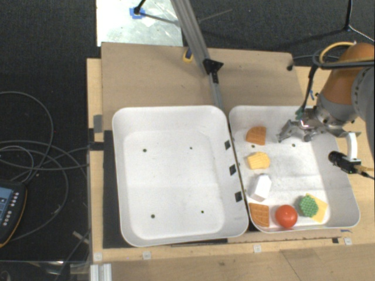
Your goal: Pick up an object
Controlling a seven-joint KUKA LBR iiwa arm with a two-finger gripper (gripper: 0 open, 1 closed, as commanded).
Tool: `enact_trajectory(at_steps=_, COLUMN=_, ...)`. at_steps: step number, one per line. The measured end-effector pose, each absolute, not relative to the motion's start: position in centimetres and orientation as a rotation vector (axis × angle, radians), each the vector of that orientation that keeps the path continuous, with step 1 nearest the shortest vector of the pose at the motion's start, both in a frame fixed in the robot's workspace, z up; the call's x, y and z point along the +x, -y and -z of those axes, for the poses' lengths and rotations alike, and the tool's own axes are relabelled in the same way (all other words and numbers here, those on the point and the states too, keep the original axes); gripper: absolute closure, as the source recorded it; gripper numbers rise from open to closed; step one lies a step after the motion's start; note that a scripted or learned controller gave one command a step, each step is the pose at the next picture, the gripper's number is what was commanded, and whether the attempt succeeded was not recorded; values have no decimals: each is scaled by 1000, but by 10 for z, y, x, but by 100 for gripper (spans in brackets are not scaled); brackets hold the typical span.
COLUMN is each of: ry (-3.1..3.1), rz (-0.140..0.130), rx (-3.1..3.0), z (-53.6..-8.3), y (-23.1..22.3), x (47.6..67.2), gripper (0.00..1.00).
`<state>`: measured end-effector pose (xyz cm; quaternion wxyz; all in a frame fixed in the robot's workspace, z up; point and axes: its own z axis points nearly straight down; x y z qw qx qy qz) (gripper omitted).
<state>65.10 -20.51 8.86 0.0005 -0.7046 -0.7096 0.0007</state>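
Observation:
The right bin [337,183] holds several small objects: an orange piece [256,136] at the back left, a yellow piece [258,160] below it, a white block [261,187], an orange waffle-like piece [259,213], a red ball [286,216] and a green knobbly thing on a yellow piece [311,206] near the front. My gripper [297,132] hangs over the back of this bin, right of the orange piece, its fingers spread apart with nothing between them.
The left bin [176,174] lies beside the right one, joined by dark clips along the shared edge. A slanted metal pole [193,31] crosses the back of the bench. Cables lie on the floor at the left.

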Motion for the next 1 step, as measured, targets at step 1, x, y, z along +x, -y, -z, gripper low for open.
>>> enact_trajectory(at_steps=1, ry=2237, rz=3, rx=-2214, z=-104, y=206, x=653, gripper=100)
